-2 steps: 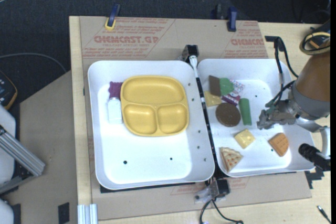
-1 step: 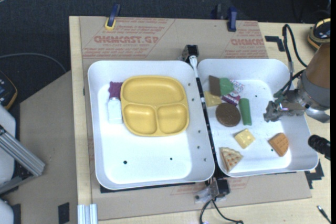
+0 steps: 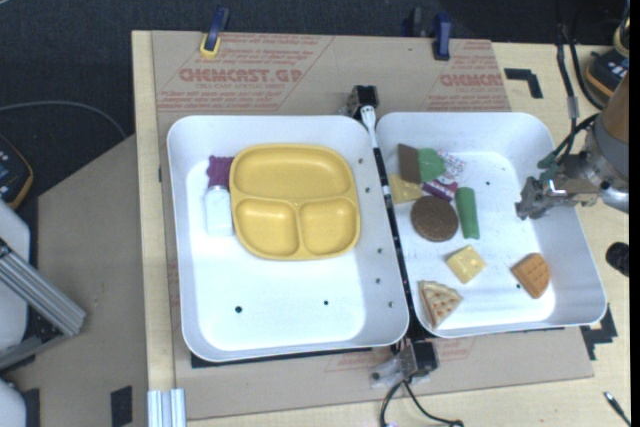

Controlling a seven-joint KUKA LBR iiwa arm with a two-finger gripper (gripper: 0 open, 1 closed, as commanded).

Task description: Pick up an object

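1. Evidently, the pick had not been completed: nothing was visible between the fingers of the gripper (image 3: 528,200), and every toy food item lay on the floor of the right bin (image 3: 500,140).
2. Candidate objects were located as follows: a brown round cookie (image 3: 435,219) near the bin's left wall, a green stick (image 3: 467,213) touching the cookie's right side, a yellow cheese cube (image 3: 465,264) toward the front edge, a cracker wedge (image 3: 439,301) at the front-left corner, and an orange bread piece (image 3: 531,275) near the front-right corner.
3. A cluster of small items (image 3: 425,172) lay by the back-left corner.
4. The left bin (image 3: 280,325) carried a yellow divided plate (image 3: 294,199) toward its back edge.
5. Remaining work, as judged: select one object, descend, close, lift.
6. The arm (image 3: 610,145) entered over the right bin's right edge, with the gripper low above bare floor, well apart from the cookie and nearer the bread piece.
7. The claw's opening could not be determined; its tips were too small and dark to resolve.
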